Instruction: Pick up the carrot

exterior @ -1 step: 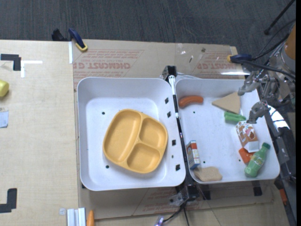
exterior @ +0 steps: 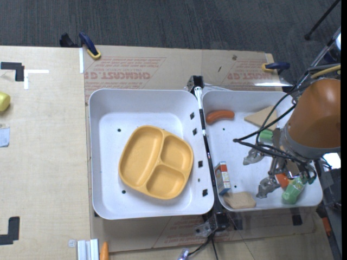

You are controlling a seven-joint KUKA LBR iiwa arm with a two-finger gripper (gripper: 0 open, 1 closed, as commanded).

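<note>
Bench edge: a small yellow thing lies at the far left, well apart from both bins; cardboard lies under the bins
Left bin: white and shallow; it holds a yellow divided plate with three compartments, set at a slant
Divider: the two bins meet along a rim with black clips
Right bin: a small carton stands just beside the left wall; a tan, bread-like piece lies at the near wall; an orange-red sausage-shaped piece lies near the far wall; a tan wedge lies to its right
Gripper: low over the right half of the right bin; the metal fingers stand spread apart; nothing shows between them
Carrot: a small orange piece at the near right of the right bin, just beside the gripper, touching a green object; partly hidden by the wrist and cables
Arm: grey with an orange band, reaching in from the right; black cables cross over the bin
</note>
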